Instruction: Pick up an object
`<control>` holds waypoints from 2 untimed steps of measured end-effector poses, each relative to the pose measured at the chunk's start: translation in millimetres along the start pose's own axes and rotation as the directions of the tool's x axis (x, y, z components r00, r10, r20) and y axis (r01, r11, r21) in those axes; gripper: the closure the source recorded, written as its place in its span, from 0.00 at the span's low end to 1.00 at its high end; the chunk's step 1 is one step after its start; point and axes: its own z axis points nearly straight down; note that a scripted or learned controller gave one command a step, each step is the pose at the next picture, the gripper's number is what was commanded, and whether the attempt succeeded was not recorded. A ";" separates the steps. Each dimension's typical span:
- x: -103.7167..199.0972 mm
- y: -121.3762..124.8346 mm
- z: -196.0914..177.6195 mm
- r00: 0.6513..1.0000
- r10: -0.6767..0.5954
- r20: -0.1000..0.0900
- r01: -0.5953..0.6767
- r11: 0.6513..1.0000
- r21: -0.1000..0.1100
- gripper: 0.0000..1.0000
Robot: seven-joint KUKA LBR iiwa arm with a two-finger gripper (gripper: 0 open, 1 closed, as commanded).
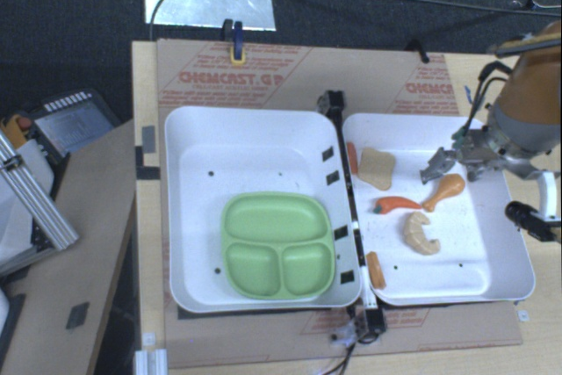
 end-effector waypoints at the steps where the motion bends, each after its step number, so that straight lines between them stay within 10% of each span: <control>1: 0.4 1.1 62.0 1.000 0.000 0.001 0.000 1.000 -0.002 0.00; 2: -0.2 1.6 48.9 1.000 0.000 0.002 0.000 1.000 -0.005 1.00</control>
